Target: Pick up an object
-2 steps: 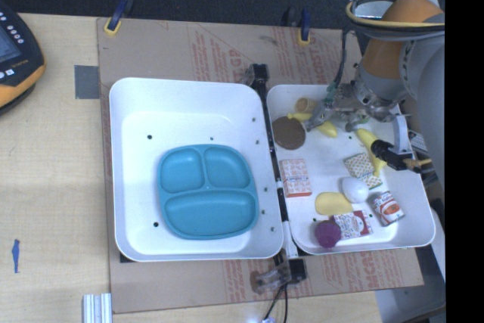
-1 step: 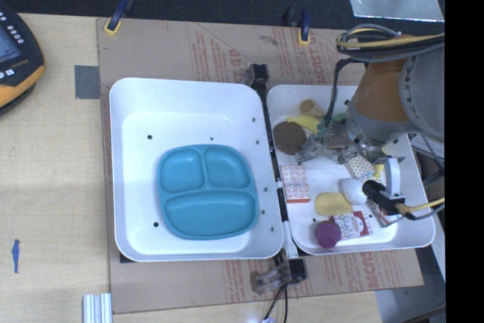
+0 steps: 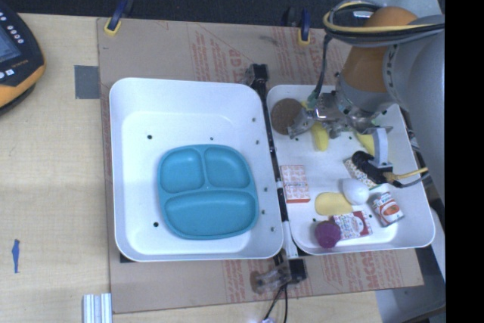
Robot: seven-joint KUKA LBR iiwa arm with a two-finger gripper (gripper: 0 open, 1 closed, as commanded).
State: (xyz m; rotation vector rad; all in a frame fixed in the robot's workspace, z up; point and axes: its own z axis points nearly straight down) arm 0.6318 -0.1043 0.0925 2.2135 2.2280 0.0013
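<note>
My gripper [image 3: 324, 126] is low over the back of the right bin [image 3: 423, 238], hanging from the grey arm with its orange band [image 3: 370, 60]. It is open, with its fingers spread to either side of a small yellow piece [image 3: 321, 138] that lies on the bin floor between them. A brown round disc [image 3: 285, 115] lies just left of the gripper. A second yellow piece [image 3: 367, 141] shows to its right. Nothing is lifted.
Nearer the front of the right bin lie a red-and-white card [image 3: 295, 183], a yellow lump [image 3: 333, 202], a white egg shape [image 3: 354, 191], a purple item [image 3: 327, 233], a red-and-white packet [image 3: 350, 225] and a small can [image 3: 386, 208]. The left bin [image 3: 128, 125] bears a blue divided plate [image 3: 208, 191].
</note>
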